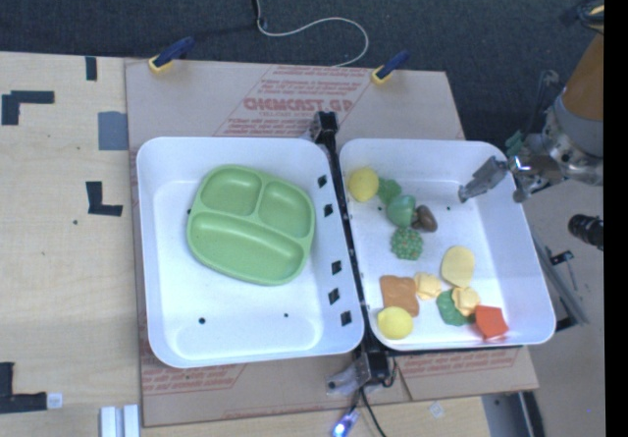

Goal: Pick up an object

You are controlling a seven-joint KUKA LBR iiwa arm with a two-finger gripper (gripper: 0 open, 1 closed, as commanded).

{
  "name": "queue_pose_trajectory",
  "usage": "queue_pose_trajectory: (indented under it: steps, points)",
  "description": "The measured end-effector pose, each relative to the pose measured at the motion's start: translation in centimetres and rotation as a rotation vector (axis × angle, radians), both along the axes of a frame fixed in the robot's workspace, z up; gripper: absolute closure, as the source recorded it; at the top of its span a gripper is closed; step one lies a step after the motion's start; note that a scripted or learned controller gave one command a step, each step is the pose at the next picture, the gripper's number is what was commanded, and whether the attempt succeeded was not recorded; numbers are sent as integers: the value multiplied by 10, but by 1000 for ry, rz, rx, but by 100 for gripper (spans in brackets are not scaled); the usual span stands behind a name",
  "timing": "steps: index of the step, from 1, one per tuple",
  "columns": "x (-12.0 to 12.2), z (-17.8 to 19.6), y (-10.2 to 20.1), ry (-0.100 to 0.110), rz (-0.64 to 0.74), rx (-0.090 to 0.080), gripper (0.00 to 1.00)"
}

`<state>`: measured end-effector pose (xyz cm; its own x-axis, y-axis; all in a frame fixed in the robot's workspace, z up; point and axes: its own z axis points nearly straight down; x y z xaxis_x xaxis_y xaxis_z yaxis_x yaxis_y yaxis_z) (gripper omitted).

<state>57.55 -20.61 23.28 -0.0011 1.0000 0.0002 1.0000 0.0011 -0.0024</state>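
The nearest candidates are the small brown piece (426,219) and the dark green lump (399,206) touching it, both lying to camera-left of my gripper (498,176) and a little toward the near side, down on the floor of the right bin (510,248). So the move I judge is coming runs leftward and down. Neither of those two has much of a long axis; they read as roundish blobs, so finger orientation hardly matters there.

Further left of my gripper, against the divider, sits a yellow ball (363,184). Nearer the camera is a bumpy green broccoli piece (407,245). Nearer still is a pale yellow oval (457,265), tilted, with its long side running roughly toward and away from me. Past that, in the bin's near corner, things crowd together: an orange slab (398,292), a second yellow ball (394,324), a small yellow chunk (428,285), a green-and-yellow cluster (457,305) and a red-orange block (491,322), several touching.

My gripper hangs over the far right part of this bin, near its rim. One grey finger (479,180) angles out to the left. I can't tell how far apart the fingers are from here, and I see nothing in them.

The bin floor is smooth white plastic, so round pieces may roll when nudged. There is bare floor directly under me, room to descend. The left bin (162,229) holds a green divided plate (251,223), well apart from me.
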Motion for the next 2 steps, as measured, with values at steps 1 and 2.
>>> queue_pose_trajectory:
  steps: [1,2]
  points:
    - [2,-142,25,-1,-2,3,0]
    - [37,-149,77,-3,6,1,0]
